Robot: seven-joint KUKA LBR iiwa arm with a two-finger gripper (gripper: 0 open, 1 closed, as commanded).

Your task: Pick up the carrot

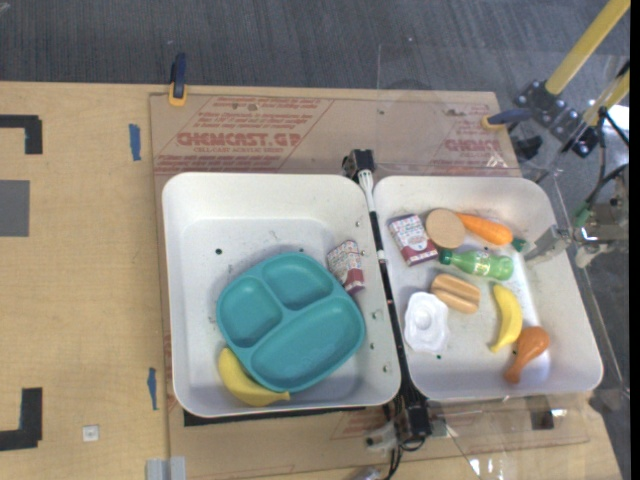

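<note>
- The carrot [485,230] lies on its side in the right bin [580,343], near that bin's far right corner. Its thick end points toward the bin's middle.
- A round tan disc [446,228] touches the carrot's thick end, and a small red packet [410,239] lies just beyond the disc.
- A green bottle [480,264] lies on its side just in front of the carrot.
- Nearer the front of the same bin are a hot dog bun [456,293], a white lumpy item [427,323] and a yellow banana [508,318].
- An orange, stemmed piece [525,351] sits in the front right corner, well apart from the carrot.
- The gripper [548,245] shows as a pale grey tip over the right bin's right wall, near the carrot's thin end but not touching it. Nothing is seen in its grasp, and I cannot tell whether it is open or closed.
- The left bin [190,268] holds a teal plate with 3 compartments [292,320]. A 2nd banana [245,383] pokes out from under the plate's front edge.
- A small can [347,264] lies by the wall between the 2 bins.
- Both bins rest on a sheet of cardboard [250,133] on the bench [80,298].
</note>
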